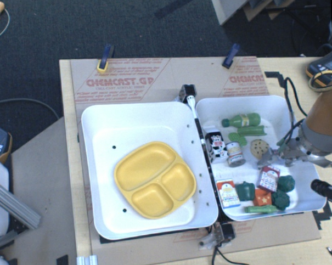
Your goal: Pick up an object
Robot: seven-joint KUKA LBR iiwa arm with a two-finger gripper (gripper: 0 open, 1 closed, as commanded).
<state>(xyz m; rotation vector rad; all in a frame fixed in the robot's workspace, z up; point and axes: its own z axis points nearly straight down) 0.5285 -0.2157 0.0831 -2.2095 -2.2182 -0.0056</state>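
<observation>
The right bin holds several small items. Along its far side lie a green bottle and a green pod. Nearer the middle are a round tan cookie, a small can and a black-and-white carton. At the near side sit a white and orange box, a red packet and dark green pieces. My gripper hangs low in this bin, just right of the cookie and just above the red packet. Nothing shows held in it.
The left bin holds a yellow divided plate. Clamps pin the cardboard base at the back. The grey and orange arm crosses the right bin's right rim. A cable loops beside the far right corner.
</observation>
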